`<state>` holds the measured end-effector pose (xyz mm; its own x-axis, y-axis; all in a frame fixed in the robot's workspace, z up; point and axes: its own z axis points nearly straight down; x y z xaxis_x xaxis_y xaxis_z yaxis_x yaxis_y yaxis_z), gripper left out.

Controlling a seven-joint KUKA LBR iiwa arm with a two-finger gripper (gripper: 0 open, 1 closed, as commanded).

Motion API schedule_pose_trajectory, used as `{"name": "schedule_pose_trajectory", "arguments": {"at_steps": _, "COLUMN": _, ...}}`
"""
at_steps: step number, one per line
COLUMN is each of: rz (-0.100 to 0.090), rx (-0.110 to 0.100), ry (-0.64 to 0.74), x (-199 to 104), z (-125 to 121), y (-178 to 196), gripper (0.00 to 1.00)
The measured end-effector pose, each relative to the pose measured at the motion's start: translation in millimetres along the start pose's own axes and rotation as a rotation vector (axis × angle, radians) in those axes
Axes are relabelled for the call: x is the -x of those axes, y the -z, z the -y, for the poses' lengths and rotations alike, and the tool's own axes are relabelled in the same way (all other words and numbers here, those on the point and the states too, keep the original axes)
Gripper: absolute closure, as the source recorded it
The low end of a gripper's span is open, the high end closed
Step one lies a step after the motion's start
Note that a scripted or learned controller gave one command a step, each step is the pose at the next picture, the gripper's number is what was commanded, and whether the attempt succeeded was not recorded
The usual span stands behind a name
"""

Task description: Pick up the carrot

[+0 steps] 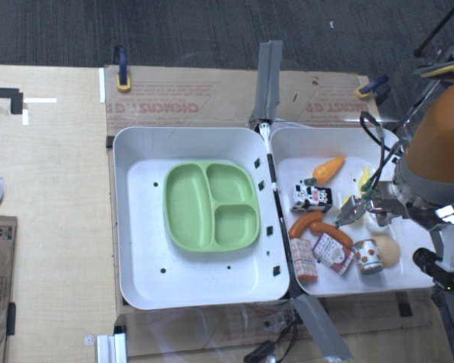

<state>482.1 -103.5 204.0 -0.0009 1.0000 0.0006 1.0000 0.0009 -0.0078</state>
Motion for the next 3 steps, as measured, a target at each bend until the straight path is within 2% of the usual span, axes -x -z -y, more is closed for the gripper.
{"name": "schedule_pose_trajectory", "arguments": {"at_steps": 1, "rz": 0.0, "rx": 0.0, "ry": 0.0, "x": 0.0, "z": 0.0, "y": 0.0, "gripper": 0.0}}
{"name": "schedule_pose_trajectory", "arguments": {"at_steps": 2, "rz": 0.001, "rx": 0.002, "ry": -0.077, "x": 3.7, "z": -62.4, "y": -17.2, "gripper": 0.0}}
{"name": "schedule_pose_trajectory", "arguments": {"at_steps": 3, "rz": 0.001, "rx": 0.003, "ry": -0.119, "x": 22.9, "z": -106.6, "y": -41.3, "gripper": 0.0}}
